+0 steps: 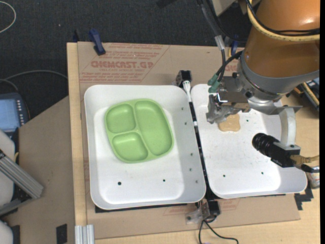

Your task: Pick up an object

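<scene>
A small flat tan object (230,124) lies on the floor of the right bin (244,179), in its far left part. My gripper (215,115) hangs low over that bin, right beside the tan object's left edge and partly covering it. Nothing is visibly lifted off the floor. The grey arm with its orange band reaches in from the upper right and hides the far right part of this bin.
The left bin (101,177) holds a green divided plate (138,130) with three compartments, lying flat in its far half. The ridge where the two bins meet (197,136) runs just left of the gripper. Both bins rest on a cardboard sheet (122,60).
</scene>
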Robot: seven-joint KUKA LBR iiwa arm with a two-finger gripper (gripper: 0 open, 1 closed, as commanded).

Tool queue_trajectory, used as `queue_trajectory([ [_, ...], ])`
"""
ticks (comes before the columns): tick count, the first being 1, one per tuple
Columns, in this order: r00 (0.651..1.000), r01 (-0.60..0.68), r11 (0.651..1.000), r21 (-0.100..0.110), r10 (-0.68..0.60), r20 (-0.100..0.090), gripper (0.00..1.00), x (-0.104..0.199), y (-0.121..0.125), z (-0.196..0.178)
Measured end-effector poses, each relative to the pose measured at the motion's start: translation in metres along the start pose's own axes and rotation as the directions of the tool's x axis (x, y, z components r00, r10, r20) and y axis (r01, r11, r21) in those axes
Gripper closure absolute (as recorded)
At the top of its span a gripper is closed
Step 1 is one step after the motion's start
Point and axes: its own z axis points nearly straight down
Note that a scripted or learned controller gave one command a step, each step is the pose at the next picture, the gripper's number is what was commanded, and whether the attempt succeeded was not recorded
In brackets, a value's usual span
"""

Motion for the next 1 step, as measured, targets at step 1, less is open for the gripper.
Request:
queue_trajectory([
  [1, 1.000, -0.003, 1.000, -0.010, 0.003, -0.001, 1.00, 0.0213, 0.0008, -0.0312],
])
